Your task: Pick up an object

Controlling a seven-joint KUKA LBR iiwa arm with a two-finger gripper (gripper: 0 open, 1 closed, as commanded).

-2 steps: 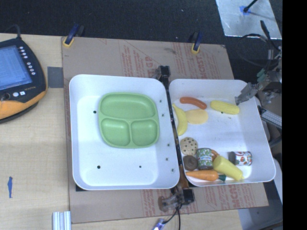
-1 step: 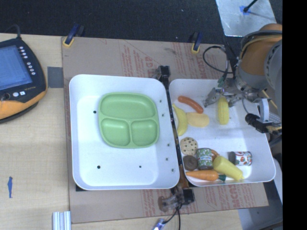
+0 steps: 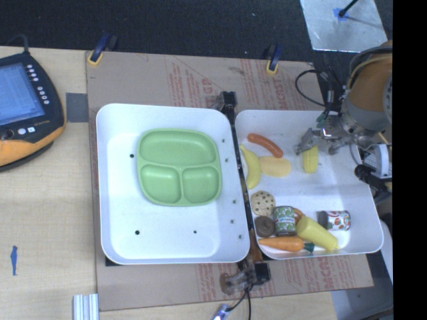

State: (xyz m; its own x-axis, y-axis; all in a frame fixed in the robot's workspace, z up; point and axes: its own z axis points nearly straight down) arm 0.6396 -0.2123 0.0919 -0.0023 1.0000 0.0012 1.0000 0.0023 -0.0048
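Note:
My gripper (image 3: 319, 143) hangs low over the back of the right bin (image 3: 353, 185), its grey fingers (image 3: 305, 142) spread open. A small yellow corn piece (image 3: 310, 160) lies on the bin floor just in front of the fingertips, nothing held between them. Further left lie a red sausage (image 3: 265, 144), a pale yellow potato-like piece (image 3: 275, 167) and a banana (image 3: 251, 168). Along the front of the bin sit a cookie (image 3: 263, 202), a green-labelled can (image 3: 285, 220), a red-labelled can (image 3: 335, 220), a yellow vegetable (image 3: 317, 234) and a carrot (image 3: 283, 245).
The left bin (image 3: 120, 232) holds a green divided plate (image 3: 179, 166). A teach pendant (image 3: 27, 109) lies on the bench at the far left. Cables and the arm's wrist (image 3: 367, 92) crowd the right bin's back right corner.

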